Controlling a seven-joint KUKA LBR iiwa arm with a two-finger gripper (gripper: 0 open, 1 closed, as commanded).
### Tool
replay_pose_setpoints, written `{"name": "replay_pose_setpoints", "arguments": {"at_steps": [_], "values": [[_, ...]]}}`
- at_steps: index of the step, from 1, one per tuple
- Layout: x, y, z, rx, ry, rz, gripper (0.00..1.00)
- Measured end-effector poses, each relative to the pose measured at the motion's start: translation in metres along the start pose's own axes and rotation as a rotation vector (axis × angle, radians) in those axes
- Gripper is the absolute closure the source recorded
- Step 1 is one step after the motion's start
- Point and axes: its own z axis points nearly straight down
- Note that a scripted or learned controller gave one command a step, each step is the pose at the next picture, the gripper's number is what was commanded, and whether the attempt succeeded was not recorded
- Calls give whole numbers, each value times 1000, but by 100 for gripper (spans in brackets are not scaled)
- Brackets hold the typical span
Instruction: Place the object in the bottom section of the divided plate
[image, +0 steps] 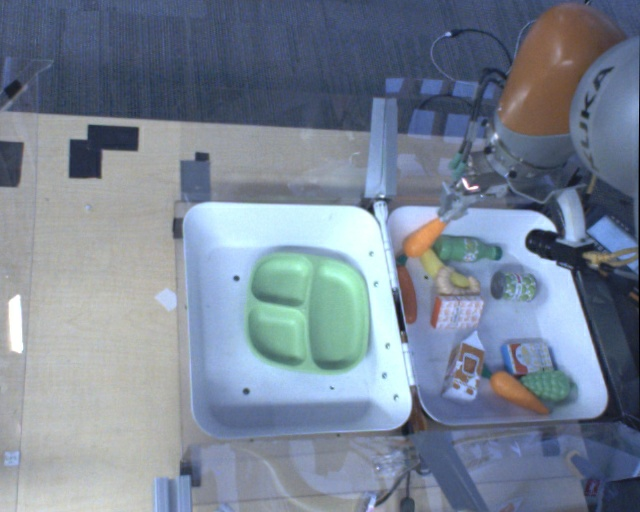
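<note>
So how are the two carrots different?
The top carrot lies at the far end of the right bin, right under the claw; the bottom carrot lies at the near end, away from it. The top one touches a green bottle; the bottom one rests against a green knobbly toy. Both are orange and lie tilted.

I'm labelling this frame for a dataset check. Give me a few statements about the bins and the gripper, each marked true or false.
1. The green divided plate lies in the left bin. True.
2. An object already lies on the plate. False: its sections are bare.
3. The gripper is over the right bin's upper left corner, near a carrot. True.
4. All the objects lie in the left bin. False: they lie in the right bin.
</note>
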Motion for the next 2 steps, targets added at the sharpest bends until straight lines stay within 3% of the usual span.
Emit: {"name": "replay_pose_setpoints", "arguments": {"at_steps": [1, 2], "values": [[112, -34, 26, 4, 2, -114, 100], [174, -87, 16, 3, 3, -154, 100]]}}
